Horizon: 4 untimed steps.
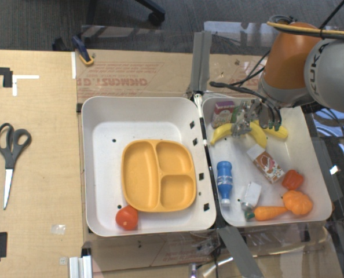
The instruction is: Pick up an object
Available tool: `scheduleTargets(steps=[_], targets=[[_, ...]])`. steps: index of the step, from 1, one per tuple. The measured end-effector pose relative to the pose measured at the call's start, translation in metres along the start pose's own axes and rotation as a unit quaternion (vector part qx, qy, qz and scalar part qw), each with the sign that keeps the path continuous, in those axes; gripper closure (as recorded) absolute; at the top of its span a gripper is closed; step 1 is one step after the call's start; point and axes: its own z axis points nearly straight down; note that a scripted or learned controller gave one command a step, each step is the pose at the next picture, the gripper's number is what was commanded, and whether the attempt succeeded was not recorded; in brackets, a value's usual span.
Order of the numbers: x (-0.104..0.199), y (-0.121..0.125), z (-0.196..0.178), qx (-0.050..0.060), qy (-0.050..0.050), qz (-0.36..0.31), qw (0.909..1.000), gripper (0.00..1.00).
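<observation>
My gripper (pixel 254 120) hangs in the back part of the right bin (pixel 318 172), right over a yellow banana (pixel 221 133). Its fingers stand apart, open, one near the banana's middle and one toward its right end (pixel 279 133). I cannot tell whether they touch the fruit. A purple box (pixel 222 110) lies just left of the gripper. Further forward lie a blue bottle (pixel 224 178), a red and white carton (pixel 268 167), a small white bottle (pixel 251 194), a carrot (pixel 269 212), an orange fruit (pixel 298 202) and a red pepper (pixel 292 180).
The left bin (pixel 97 155) holds a yellow divided plate (pixel 158 175) and a red tomato (pixel 127 218) at its front. Scissors (pixel 10 149) lie on the bench at far left. The arm's orange band (pixel 291 48) looms over the right bin's back edge.
</observation>
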Motion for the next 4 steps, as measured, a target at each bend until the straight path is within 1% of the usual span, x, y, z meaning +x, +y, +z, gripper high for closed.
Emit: scheduleTargets(steps=[1, 2, 3, 4], targets=[[0.032, 0.054, -0.134, -0.001, -0.001, -0.032, 0.9995, 1.0], [0.019, -0.04, -0.215, -0.001, -0.001, -0.029, 0.9996, 1.0], [0.017, -0.039, -0.225, -0.001, -0.003, -0.03, 0.9996, 1.0], [0.013, -0.009, -0.256, -0.002, -0.001, -0.01, 0.9999, 1.0]])
